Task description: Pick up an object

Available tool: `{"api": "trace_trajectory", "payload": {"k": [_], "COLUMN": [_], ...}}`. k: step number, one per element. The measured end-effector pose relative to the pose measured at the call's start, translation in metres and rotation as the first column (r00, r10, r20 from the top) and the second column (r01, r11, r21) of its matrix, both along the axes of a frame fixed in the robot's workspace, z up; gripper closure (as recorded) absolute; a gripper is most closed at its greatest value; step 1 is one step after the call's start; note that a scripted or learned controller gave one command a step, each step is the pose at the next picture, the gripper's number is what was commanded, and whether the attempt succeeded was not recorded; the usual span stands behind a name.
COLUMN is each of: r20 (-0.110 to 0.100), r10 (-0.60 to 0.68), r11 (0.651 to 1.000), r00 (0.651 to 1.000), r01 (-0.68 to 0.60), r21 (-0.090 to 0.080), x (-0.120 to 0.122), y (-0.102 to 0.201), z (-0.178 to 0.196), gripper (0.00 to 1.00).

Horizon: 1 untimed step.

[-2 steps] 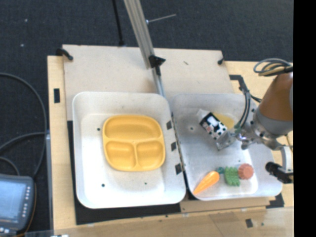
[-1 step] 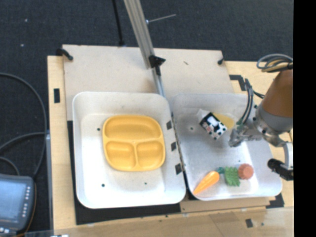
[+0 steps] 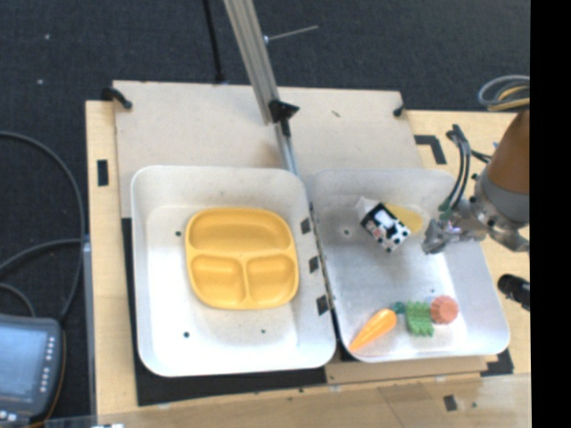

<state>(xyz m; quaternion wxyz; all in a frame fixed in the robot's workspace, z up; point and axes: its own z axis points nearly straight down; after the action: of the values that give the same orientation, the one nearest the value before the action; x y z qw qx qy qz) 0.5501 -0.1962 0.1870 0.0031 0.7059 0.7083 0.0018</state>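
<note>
**Line up over the cube before closing**

The gripper (image 3: 436,236) hangs in the right bin (image 3: 473,337), just right of the spotted cube (image 3: 385,226); whether it is open or closed I cannot tell. A carrot (image 3: 373,328) lies near. Centre on the cube, descend straight, then close.

Dark speckled carpet floor (image 3: 107,25) all round. Light wood bench (image 3: 223,123) w/ black corner brackets. Slanted alu pole (image 3: 250,43) rising from bench rear. Black cables (image 3: 36,221) on floor at left, grey screen device (image 3: 27,364) bottom-left corner. Lighting even.
</note>
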Motion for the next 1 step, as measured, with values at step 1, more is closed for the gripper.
{"api": "trace_trajectory", "payload": {"k": [1], "r20": [-0.001], "r10": [0.000], "r11": [1.000], "r00": [1.000], "r01": [0.000], "r21": [0.000], "x": [0.0017], "y": [-0.0010], "z": [0.0258], "gripper": [1.00]}}
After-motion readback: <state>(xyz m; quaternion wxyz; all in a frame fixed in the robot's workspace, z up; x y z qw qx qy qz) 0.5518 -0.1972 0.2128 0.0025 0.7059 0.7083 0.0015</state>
